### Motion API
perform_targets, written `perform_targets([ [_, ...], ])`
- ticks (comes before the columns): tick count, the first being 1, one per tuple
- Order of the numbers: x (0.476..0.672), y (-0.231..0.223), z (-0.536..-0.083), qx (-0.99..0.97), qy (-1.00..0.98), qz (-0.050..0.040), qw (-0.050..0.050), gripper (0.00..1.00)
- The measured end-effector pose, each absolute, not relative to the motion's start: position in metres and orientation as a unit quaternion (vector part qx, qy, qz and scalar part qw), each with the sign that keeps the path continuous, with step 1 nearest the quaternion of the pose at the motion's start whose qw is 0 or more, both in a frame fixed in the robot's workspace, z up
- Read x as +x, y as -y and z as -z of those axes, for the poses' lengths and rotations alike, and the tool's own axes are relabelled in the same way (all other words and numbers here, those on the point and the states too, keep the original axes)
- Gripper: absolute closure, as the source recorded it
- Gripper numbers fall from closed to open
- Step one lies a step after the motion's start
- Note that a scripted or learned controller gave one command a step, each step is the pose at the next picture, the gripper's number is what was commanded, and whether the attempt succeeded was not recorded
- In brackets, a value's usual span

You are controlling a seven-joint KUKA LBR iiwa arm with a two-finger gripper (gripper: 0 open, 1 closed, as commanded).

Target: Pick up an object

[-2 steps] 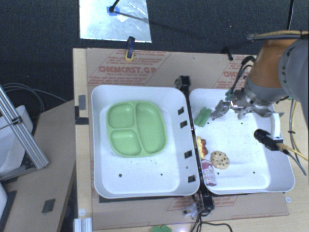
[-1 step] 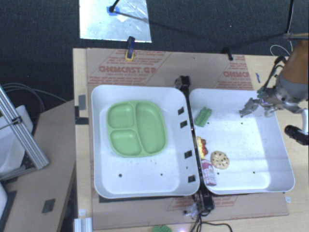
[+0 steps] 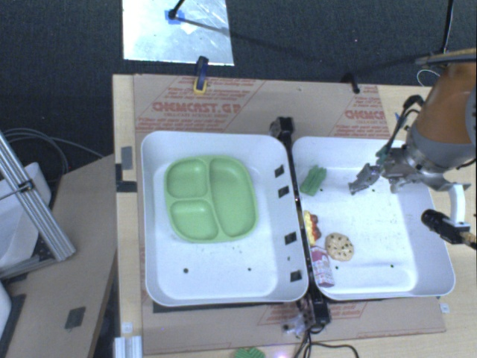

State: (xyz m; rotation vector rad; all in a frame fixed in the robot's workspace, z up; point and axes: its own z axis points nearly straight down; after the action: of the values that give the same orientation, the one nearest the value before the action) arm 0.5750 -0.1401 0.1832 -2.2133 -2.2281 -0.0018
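My gripper [image 3: 364,180] hangs over the right bin [image 3: 428,271], in its upper middle, with nothing seen in it. A green ridged piece [image 3: 313,179] lies to its left near the bin's left wall, a short gap away. Below it, a round cookie with dark chips [image 3: 339,246] rests on the bin floor. A small red and yellow item [image 3: 310,226] and a pink and white packet [image 3: 322,267] lie along the left wall. The grey arm with its orange band [image 3: 447,110] comes in from the right.
The left bin [image 3: 156,274] holds a green divided plate [image 3: 211,198]. A black divider with clips [image 3: 292,200] runs between the two bins. The bins stand on a brown board [image 3: 246,99]. A metal frame [image 3: 30,200] stands at the far left.
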Motion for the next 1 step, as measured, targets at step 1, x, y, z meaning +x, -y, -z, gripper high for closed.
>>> perform_targets([
  [1, 0.6228, 0.1267, -0.1253, -0.705, 0.709, 0.0003, 0.0, 0.0],
])
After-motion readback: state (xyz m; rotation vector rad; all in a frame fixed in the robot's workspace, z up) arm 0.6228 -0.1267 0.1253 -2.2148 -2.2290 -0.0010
